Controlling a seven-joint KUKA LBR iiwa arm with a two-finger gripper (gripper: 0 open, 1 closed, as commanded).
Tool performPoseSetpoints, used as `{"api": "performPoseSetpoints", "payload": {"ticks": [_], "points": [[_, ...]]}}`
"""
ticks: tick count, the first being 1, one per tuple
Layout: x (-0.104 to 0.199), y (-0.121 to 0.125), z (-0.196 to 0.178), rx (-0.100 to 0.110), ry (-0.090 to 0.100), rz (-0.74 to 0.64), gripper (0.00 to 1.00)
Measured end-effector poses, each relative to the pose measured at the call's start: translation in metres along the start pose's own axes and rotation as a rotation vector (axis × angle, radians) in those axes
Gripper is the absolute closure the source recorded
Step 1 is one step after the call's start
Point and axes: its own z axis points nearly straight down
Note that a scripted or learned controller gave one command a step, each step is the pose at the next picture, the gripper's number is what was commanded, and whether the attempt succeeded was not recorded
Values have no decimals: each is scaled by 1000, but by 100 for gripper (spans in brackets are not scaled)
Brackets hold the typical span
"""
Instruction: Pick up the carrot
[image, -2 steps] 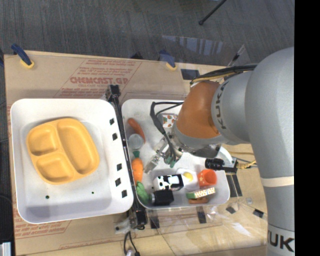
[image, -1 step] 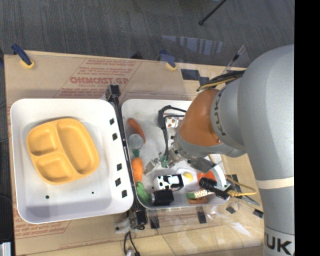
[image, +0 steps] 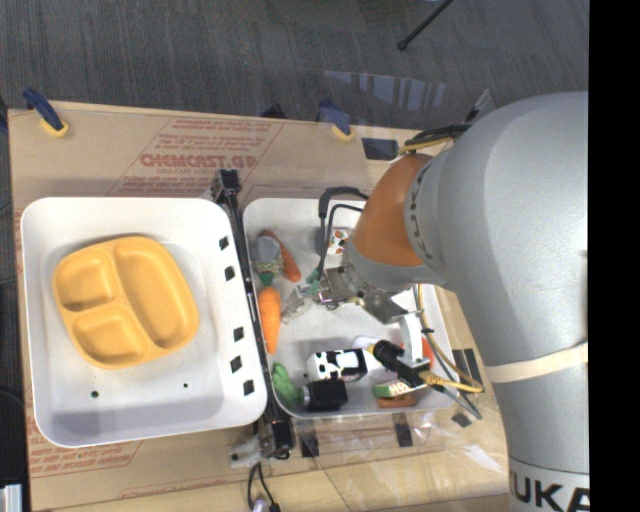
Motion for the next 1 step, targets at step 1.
{"api": "performPoseSetpoints", "payload": {"ticks": [1], "points": [[53, 79, -107, -15, 2, 115, 0]]}}
